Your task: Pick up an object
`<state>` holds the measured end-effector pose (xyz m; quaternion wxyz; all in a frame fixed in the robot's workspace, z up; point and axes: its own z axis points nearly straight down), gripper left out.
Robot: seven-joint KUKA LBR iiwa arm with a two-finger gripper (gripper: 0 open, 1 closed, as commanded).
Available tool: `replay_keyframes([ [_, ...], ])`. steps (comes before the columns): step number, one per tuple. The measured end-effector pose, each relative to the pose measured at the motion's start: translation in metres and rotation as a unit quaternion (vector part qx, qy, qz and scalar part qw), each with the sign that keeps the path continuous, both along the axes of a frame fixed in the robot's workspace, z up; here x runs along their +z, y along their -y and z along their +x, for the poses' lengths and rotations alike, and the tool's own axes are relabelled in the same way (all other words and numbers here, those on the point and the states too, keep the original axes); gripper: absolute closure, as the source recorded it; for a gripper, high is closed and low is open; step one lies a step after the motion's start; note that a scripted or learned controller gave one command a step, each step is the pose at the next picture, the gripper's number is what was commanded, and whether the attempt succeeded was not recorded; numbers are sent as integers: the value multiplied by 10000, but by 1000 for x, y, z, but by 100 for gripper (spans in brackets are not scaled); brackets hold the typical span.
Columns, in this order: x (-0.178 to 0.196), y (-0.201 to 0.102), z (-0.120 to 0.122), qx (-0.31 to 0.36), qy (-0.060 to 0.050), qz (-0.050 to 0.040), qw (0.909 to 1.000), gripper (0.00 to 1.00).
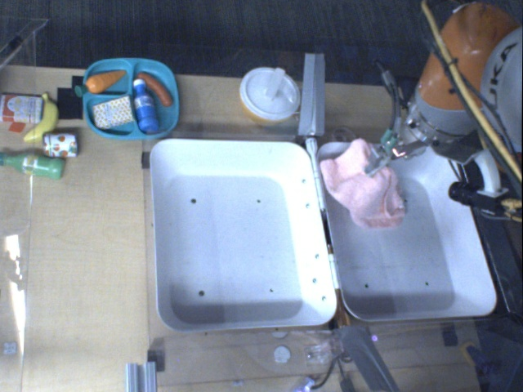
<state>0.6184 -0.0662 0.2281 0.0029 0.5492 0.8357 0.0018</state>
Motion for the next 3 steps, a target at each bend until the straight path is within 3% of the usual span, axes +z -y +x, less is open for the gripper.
replay_keyframes([
  [1,-23,-15,51,-633,-17,0,9980,100],
  [2,-36,22,51,232,-16,-4,9997,100],
  [3,4,11,21,-590,-15,2,9983,100],
])
